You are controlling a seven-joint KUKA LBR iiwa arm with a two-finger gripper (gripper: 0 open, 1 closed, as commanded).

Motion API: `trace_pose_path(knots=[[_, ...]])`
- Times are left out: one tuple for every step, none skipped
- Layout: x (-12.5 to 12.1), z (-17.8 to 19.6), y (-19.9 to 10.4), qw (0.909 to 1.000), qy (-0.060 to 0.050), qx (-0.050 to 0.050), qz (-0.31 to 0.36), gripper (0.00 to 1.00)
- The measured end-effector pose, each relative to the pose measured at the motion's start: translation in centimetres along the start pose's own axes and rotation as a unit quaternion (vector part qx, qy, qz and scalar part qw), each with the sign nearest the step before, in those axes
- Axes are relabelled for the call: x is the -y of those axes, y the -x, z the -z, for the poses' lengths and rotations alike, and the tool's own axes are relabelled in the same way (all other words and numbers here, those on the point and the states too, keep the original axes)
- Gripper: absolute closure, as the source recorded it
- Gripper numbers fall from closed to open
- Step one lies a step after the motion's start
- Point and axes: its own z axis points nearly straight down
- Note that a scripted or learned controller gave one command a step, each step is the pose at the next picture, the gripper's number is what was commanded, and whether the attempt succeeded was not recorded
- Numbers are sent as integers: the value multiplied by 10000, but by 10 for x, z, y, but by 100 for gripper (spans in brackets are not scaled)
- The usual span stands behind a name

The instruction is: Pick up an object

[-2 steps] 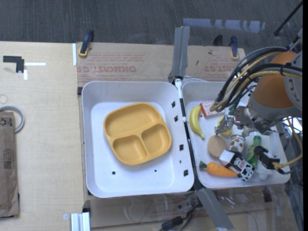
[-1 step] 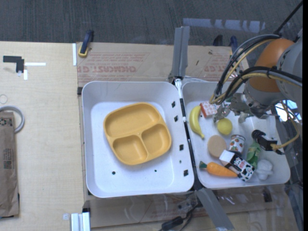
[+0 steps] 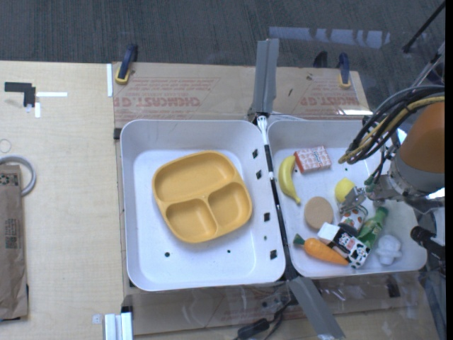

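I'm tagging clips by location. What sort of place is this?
Most likely a robotics lab bench: two white bins clamped to a wooden table, toy food such as a banana and carrot, and a cabled arm.

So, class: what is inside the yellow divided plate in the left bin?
The yellow divided plate shows three bare compartments with nothing lying in them. It rests on the left bin floor, and whatever part of the floor lies beneath it is covered.
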Motion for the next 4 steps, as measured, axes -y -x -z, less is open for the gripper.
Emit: trace_pose_path(knots=[[-1, 9, 1, 10000, 10, 7, -10, 100], [0, 9, 1, 10000, 8, 7, -8, 0], [-59, 0, 9, 9970, 9, 9, 779, 0], [-73, 1, 32, 9888, 12, -8, 1492, 0]])
